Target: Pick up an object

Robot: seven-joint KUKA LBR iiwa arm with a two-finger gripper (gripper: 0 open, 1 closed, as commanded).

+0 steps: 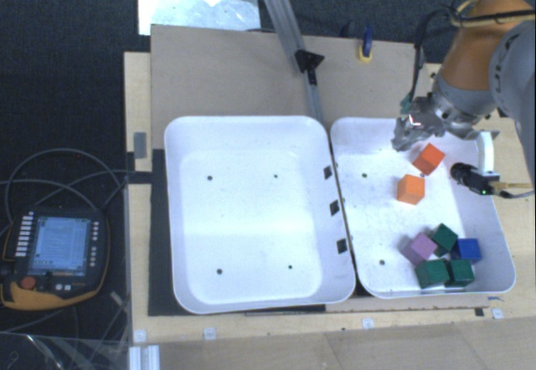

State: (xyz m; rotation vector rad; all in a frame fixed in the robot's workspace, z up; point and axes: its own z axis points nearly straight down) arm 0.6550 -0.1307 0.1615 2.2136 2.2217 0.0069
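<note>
The nearest orange block (pixel 429 158) lies just below and right of the gripper (pixel 405 136), almost touching it, in the right bin (pixel 368 192). Whether the gripper is spread or closed is unclear; it holds nothing visible.

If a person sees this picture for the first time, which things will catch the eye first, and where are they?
The eye goes first to the grey and orange arm at the upper right, with its claw low over the right bin. Just beside the claw are two orange blocks. In the near right corner of that bin sits a cluster of green, blue and purple blocks.
</note>
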